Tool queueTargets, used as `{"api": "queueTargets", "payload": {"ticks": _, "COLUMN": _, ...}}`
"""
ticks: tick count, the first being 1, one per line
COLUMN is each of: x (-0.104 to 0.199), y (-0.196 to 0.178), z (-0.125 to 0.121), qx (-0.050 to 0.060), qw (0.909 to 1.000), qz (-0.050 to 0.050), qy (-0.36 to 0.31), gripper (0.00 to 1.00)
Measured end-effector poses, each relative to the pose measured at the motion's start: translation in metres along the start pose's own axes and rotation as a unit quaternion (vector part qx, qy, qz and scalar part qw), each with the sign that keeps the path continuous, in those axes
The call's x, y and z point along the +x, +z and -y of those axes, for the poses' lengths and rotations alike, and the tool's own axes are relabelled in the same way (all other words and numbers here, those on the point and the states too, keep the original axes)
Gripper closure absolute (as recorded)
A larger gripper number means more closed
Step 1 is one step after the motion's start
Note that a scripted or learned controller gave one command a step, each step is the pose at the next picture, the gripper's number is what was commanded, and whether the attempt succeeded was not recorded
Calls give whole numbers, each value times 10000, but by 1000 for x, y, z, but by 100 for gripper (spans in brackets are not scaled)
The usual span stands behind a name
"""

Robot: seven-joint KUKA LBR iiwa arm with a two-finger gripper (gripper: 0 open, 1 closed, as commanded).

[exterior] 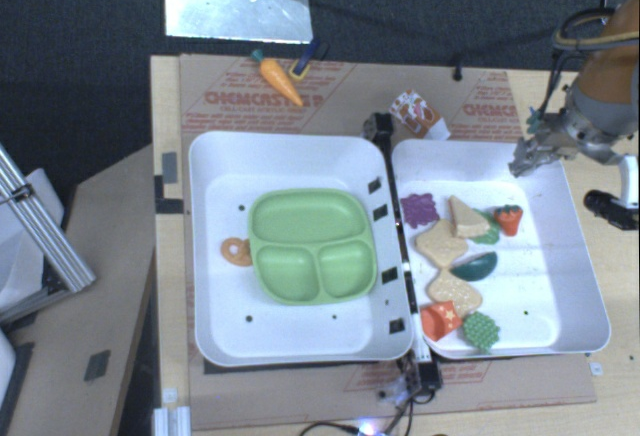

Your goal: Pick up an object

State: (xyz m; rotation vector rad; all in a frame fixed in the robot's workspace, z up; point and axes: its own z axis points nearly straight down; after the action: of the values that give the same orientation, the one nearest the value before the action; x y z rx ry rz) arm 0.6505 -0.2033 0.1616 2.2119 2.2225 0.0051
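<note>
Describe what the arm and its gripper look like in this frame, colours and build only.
The arm enters at the view's right edge as a rounded grey body with an orange-tan band around it above the wrist. A dark cable loops over the top of that band. Below the wrist sits the gripper, a small grey metallic assembly with darker detailing, too small and blurred to make out its fingers.

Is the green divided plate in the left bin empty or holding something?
Empty: the green plate shows three bare compartments.
</note>
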Motion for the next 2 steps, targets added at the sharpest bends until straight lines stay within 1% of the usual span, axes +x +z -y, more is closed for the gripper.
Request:
{"api": "queueTargets", "payload": {"ticks": 1, "x": 4, "y": -46, "z": -7, "qx": 0, "qw": 10000, "qz": -2, "qy": -8, "gripper": 100}}
{"api": "queueTargets", "payload": {"ticks": 2, "x": 4, "y": -64, "z": -8, "qx": 14, "qw": 10000, "qz": -5, "qy": -9, "gripper": 100}}
